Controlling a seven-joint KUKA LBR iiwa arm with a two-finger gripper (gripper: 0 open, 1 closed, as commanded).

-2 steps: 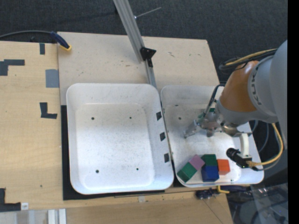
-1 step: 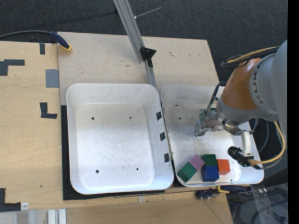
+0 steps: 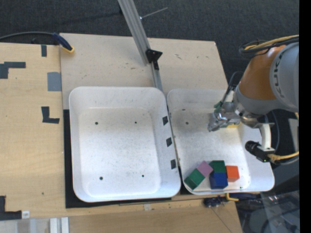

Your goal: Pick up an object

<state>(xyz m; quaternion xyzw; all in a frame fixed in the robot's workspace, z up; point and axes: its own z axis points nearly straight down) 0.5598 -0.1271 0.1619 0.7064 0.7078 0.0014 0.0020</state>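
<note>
My end effector (image 3: 217, 119) over right bin (image 3: 194, 106), grip state unclear. Blocks clustered at 6 o'clock; green block (image 3: 195, 178) tilted diagonally.

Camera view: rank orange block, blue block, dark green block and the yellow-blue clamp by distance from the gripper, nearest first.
1. Orange block, right bin's near edge, below the gripper.
2. Blue block, just left of the orange one.
3. Dark green block, leftmost of the cluster.
4. Clamp, far upper left on the bench.

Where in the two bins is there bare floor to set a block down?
The left bin has bare floor wall to wall. The right bin is bare from the tool leftward and down to the block cluster, which crowds its near edge.
</note>
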